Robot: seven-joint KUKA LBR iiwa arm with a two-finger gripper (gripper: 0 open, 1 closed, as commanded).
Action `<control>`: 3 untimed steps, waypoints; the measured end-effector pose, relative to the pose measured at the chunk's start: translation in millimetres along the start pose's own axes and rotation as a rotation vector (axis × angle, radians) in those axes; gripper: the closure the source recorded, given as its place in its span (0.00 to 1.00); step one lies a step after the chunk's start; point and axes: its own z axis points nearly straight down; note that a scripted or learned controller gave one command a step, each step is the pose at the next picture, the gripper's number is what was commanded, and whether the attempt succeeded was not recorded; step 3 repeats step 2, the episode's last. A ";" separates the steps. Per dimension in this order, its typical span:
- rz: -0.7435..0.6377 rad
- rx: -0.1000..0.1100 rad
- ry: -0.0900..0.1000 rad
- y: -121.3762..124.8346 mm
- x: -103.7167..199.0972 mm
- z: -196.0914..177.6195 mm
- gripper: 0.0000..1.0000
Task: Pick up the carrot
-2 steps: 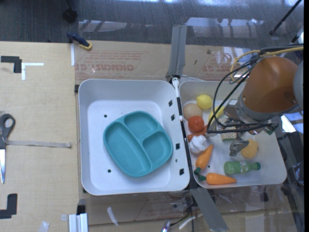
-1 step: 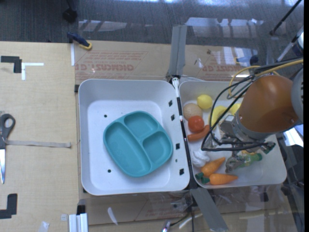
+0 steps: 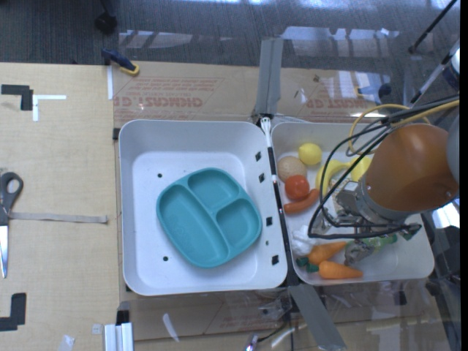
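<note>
Closest to my camera, along the near wall of the right bin point(image 3: 409, 273), I've got a carrot point(image 3: 340, 271): stubby, bright orange, lying flat with a bit of green at its left end. Just behind it sits a second orange carrot-like piece point(image 3: 327, 251), angled up to the right, and I can't say for sure where one ends and the clutter begins. The arm point(image 3: 406, 168) is over that bin, its orange band blocking much of it, with black cables looped below. The gripper point(image 3: 358, 251) is somewhere under the wrist, near the carrots; I can't tell how the jaws stand, so I'm not calling a grasp. Further back I see a tomato point(image 3: 296, 186), a lemon point(image 3: 310, 153) and a pale round thing point(image 3: 291, 167). The left bin point(image 3: 139, 218) holds a teal divided plate point(image 3: 209, 217).
</note>
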 end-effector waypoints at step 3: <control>-0.149 -0.005 -0.001 -5.6 5.9 -8.4 1.00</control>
